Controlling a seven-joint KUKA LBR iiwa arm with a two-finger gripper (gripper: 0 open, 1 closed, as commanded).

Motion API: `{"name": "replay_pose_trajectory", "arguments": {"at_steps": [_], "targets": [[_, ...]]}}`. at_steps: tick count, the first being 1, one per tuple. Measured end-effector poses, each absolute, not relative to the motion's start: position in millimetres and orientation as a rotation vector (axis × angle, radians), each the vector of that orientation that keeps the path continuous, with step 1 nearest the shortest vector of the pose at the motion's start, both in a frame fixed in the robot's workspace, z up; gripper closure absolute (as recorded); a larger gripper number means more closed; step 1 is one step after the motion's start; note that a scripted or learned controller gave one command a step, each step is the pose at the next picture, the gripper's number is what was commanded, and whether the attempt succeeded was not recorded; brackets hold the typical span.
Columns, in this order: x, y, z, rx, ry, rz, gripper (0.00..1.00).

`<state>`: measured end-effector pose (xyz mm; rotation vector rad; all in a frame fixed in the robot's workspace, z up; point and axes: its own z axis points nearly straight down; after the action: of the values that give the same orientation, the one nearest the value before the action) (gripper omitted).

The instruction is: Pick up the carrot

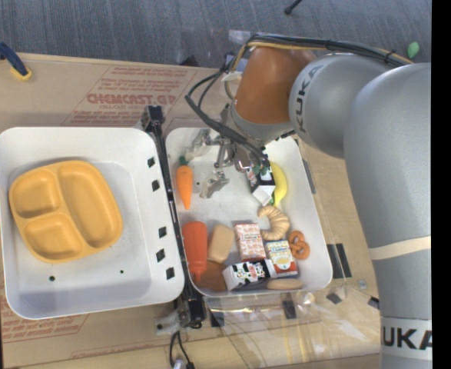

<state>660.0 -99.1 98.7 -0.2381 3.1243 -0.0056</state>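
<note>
- The carrot [184, 186] lies in the right bin [314, 229], near that bin's left wall, its long axis running up and down the view; the green stalk end points to the far side and the narrow orange tip toward the near side.
- The arm [340, 106] reaches in from the right, its orange band bent over the far part of the right bin, wrist turned downward.
- The gripper [216, 177] hangs above the bin floor just right of the carrot, apart from it (its metal fingers look spread, with nothing between them).
- Below the carrot lie a red-orange cylinder [195, 246], a tan block [220, 243] and small cartons [248, 241]; a banana [279, 184] lies to the right.
- A yellow divided tray [64, 209] sits in the left bin [25, 298].
</note>
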Motion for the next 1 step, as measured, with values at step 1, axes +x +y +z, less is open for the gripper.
{"name": "replay_pose_trajectory", "arguments": {"at_steps": [1], "targets": [[658.3,-90.7,94.1,0.362,3.118,-0.001,0.0]]}}
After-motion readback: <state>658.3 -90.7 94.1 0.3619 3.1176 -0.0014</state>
